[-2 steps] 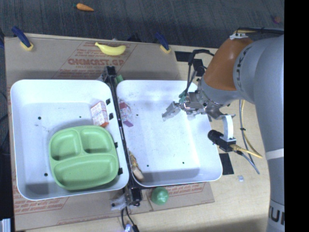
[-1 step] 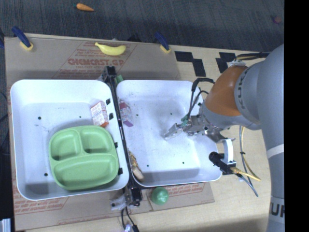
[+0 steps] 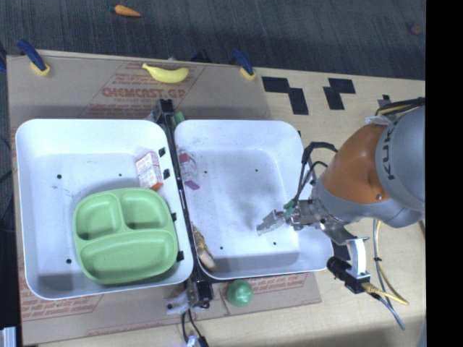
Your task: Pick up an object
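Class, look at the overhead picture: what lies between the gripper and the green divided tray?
In the camera view, bare white floor of the right bin, then the two bins' adjoining walls, separates the gripper from the green divided tray.

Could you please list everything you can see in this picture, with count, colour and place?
Bins: two, white, side by side on the bench.
Divided tray: one, green, in the left bin.
Small carton: one, white and red, left bin, above the tray.
Wrapped packet: one, clear with pink, right bin's left edge.
Banana: one, yellow, on cardboard behind the bins.
Ball: one, green, in front of the right bin.
Clamps: two, blue and yellow, at the cardboard's back edge.
Gripper: one, grey, over the right bin.
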`<state>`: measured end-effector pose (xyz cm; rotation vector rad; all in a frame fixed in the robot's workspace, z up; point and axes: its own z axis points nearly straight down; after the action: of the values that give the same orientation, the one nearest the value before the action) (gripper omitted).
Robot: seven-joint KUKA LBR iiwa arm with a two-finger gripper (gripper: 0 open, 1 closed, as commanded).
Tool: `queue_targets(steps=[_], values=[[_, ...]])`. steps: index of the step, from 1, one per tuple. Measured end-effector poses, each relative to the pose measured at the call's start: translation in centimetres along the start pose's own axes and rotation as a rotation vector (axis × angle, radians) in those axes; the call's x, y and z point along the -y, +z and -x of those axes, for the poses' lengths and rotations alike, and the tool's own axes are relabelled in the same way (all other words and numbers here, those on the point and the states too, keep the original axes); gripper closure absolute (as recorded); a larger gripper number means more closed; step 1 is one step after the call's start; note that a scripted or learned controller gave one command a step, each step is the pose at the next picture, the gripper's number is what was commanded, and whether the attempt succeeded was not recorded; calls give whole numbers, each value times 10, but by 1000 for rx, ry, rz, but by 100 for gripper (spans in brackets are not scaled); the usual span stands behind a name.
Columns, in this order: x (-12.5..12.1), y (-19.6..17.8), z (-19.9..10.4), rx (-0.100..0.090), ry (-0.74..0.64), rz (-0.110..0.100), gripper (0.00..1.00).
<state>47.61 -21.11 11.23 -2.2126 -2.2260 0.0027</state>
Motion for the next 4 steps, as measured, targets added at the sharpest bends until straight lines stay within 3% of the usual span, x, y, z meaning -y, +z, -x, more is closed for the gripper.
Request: queue_targets(steps=[1, 2, 3, 4], values=[[-103, 20, -15, 0, -1, 1, 0], [-1, -57, -2, 1, 3, 2, 0], [0, -21, -10, 0, -1, -1, 0], [-46, -16, 0, 0, 1, 1, 0]])
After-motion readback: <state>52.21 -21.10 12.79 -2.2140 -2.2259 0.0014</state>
